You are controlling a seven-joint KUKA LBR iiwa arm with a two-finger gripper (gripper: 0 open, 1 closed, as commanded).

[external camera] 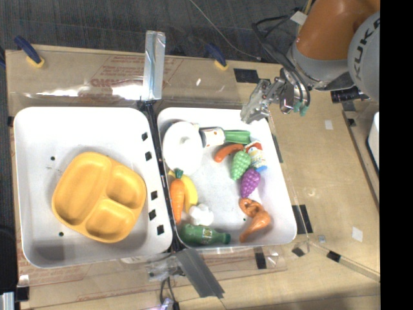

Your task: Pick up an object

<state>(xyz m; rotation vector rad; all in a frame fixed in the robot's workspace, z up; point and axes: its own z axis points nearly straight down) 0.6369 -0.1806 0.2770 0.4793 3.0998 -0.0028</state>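
Overhead, gripper above bin corner

The gripper hangs over the right bin's far rim; the left bin holds 1 yellow tray.

Lighting: even, fairly bright, overhead; white bins near overexposed, their walls losing detail. Glare: clear plastic sheet along the far edge shows pale reflective streaks; metallic strip between the bins shines. Shadows: soft, short, under the yellow tray and toys. Focus: moderate overall; gripper slightly blurred. Dark far floor underexposed. Resolution low, edges soft, mild compression noise.
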